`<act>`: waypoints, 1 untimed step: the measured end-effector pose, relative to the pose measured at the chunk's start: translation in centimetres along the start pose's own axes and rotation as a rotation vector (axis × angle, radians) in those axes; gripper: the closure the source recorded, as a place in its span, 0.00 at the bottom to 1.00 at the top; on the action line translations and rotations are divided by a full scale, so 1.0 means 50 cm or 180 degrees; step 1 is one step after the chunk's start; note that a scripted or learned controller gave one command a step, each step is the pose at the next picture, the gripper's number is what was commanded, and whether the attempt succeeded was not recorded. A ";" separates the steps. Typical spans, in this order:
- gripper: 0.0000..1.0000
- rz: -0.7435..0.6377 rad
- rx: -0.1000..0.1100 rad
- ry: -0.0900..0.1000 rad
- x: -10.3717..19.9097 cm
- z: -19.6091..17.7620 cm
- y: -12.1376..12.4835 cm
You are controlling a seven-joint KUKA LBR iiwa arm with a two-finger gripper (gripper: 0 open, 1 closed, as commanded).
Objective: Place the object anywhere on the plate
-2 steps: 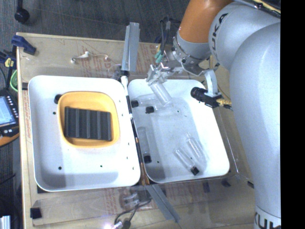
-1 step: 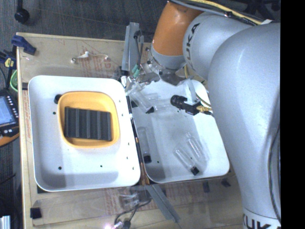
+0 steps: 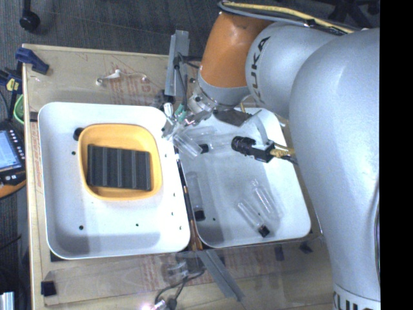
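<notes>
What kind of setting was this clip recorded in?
Most likely a robotics lab test bench: a KUKA arm reaches over two white bins on a wooden bench, with office-chair casters on carpet behind.

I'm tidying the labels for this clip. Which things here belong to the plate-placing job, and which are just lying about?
Job:
- yellow plate in the left bin
- dark ridged block resting on the plate
- end effector

Lying about:
- clear tubes in the right bin
- handheld screen at the bench's left edge
</notes>
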State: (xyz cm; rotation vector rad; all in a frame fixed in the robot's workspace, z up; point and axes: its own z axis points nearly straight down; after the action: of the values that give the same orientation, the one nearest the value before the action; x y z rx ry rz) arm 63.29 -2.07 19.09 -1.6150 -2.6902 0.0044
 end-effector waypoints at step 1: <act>1.00 -0.0712 0.0001 0.0000 0.060 0.000 0.011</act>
State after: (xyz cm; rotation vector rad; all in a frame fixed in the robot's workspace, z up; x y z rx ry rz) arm 62.35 0.81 19.08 -1.3043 -2.8533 0.0039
